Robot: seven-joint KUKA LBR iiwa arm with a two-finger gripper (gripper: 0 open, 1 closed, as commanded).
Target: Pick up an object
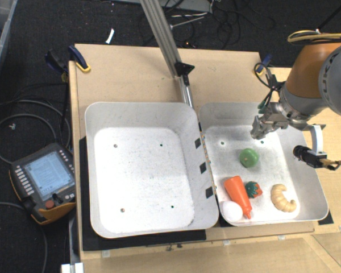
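1. Two shallow white bins side by side on the bench (pixel 159 67): left bin (pixel 102 124), right bin (pixel 307 209).
2. Gripper (pixel 260 131) above the rear part of the right bin, on the grey arm (pixel 315 78) with orange band; finger state not discernible from this angle.
3. Green ball (pixel 249 157) just below the gripper in view, slightly toward the front; round, no long axis.
4. Orange carrot-shaped object (pixel 238 195) farther to the front of the gripper; long axis running from rear-left to front-right, broad end rearward, narrow end frontward.
5. White ball (pixel 233 211) touching the carrot-shaped object's front-left side.
6. Small red-and-green object (pixel 253 189) just beside the carrot-shaped object, on the arm's side.
7. Cream curved object (pixel 284 198) nearer the front right corner, apart from the others, long axis roughly rear to front.
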